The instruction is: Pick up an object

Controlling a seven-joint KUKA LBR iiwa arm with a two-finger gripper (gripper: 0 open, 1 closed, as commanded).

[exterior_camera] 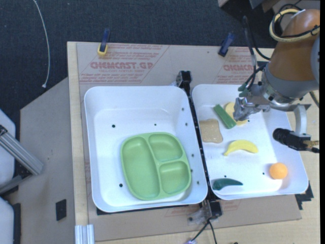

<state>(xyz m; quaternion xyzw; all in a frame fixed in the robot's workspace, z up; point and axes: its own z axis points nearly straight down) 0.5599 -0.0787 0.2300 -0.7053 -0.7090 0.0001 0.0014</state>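
Tool (242,111) over green stick (224,116) near right bin's (297,179) far edge; closure unclear; stick looks light, stiff; grip mid-length.

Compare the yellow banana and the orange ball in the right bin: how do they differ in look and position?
The banana is yellow, long and curved; the orange ball is round and orange. The banana lies near the middle of the right bin, the ball closer to its near right corner. The banana lies nearer the gripper than the ball. Both rest on the bin floor, apart from each other and untouched by the gripper.
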